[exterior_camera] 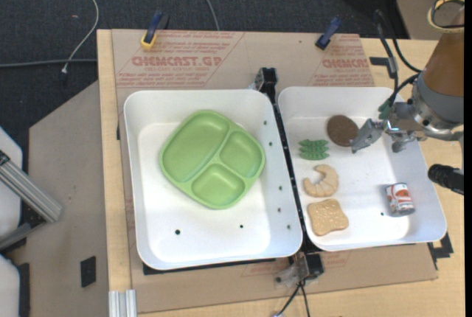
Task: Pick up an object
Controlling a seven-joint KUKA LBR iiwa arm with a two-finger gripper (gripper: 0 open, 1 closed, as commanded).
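The cardboard sheet (221, 50) covering the desk carried red printed lettering along its far edge; the word read roughly as "CHEMCAST GP", repeated once behind the left bin and again, at a slant, behind the right one. Two blue clamps (153, 28) pinned that far edge down. The small can (399, 199) in the right bin had a red and white label, but its writing was too small to read.

The hand (377, 134) hung over the far right part of the right bin (431, 223), below the grey wrist and the orange band of the arm. Two dark fingers (363, 137) pointed down and leftward, set moderately apart, and nothing lay between them. The nearer fingertip sat just beside the right edge of a brown round disc (340, 129); whether it touched the disc could not be told.

The things to be picked lay in the right bin. The brown disc was nearest the far wall. Just in front and left of it lay a green leafy piece (313, 150). Nearer still came a pale croissant-shaped piece (322, 180), and in front of that a tan slice of toast (327, 217), close to the bin's near left corner. The can lay on its side toward the near right, well apart from the others.

The left bin (147, 234) held a green divided plate (212, 158) with three compartments, lying flat near its middle.
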